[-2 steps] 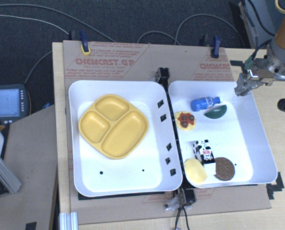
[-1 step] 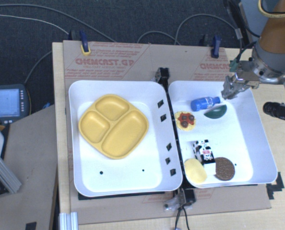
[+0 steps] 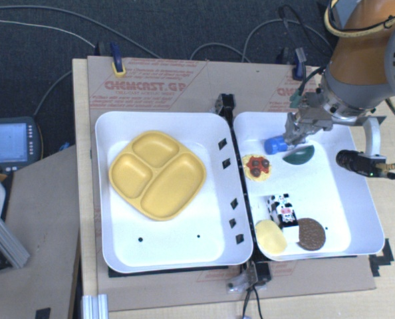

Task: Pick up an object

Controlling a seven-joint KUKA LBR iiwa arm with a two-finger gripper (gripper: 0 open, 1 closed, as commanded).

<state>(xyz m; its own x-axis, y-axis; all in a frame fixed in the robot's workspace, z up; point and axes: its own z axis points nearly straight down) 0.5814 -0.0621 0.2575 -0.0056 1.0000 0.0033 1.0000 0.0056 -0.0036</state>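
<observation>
Here the blue block point(image 3: 275, 145) is lying near the far edge of the right bin point(image 3: 357, 205), toward its left side, with a dark green piece point(image 3: 300, 155) just beside it. The gripper point(image 3: 297, 137) is hanging right over the two, touching or nearly touching them; how its tips are set I cannot tell. This is looking like the reach-and-descend step, the grasp not yet made. Next, it is needing to centre on one item, close, then lift straight up. Nearer, a pizza toy point(image 3: 257, 167), a cow toy point(image 3: 282, 211), a yellow piece point(image 3: 271, 237) and a brown disc point(image 3: 311, 234) are lying; a yellow tray point(image 3: 157, 174) is sitting in the left bin point(image 3: 118, 244).
</observation>
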